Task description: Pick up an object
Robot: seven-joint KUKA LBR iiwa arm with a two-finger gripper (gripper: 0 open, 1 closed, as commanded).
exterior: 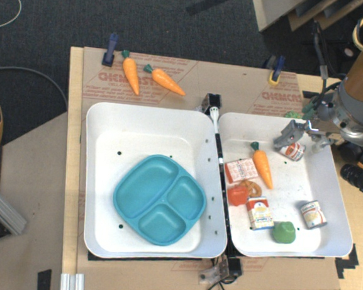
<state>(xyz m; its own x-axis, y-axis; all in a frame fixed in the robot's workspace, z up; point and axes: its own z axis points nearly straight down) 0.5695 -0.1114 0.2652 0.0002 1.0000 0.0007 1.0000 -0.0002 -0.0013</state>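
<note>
My gripper [289,137] hangs over the far right part of the right bin [334,199], reaching in from the right. A small red and white can [294,151] lies just under it, touching or nearly touching it; I cannot see whether it is held. In the same bin lie an orange carrot [263,167], a red and white packet [240,170], a red item [237,194], a small carton [260,214], a green object [283,232] and another small can [313,214].
The left bin [103,140] holds a teal divided plate [159,199]. Two carrots [131,73] [167,80] lie on the cardboard behind the bins. Blue clamps [109,50] [276,69] sit at the far edge. A black clip [212,103] sits between the bins.
</note>
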